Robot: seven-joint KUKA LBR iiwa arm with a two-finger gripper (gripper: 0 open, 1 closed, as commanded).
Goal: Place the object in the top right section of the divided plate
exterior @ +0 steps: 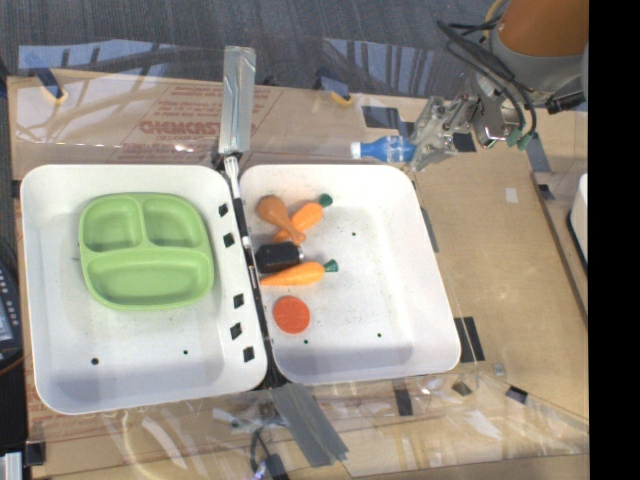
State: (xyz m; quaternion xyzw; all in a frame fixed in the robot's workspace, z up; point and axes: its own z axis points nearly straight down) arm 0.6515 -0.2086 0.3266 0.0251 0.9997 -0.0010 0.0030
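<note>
The tool hangs beyond the right bin's far corner; I cannot tell its grip. The toy carrots, still unpicked, cluster by the divider, while the green divided plate waits in the left bin.

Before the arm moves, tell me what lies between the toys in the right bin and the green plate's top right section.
The two bins' adjoining rims run between the toys, such as the carrot and orange disc, and the green divided plate. Any toy must be lifted over them. The gripper is above the right bin's far corner, beside a blue bottle.
</note>
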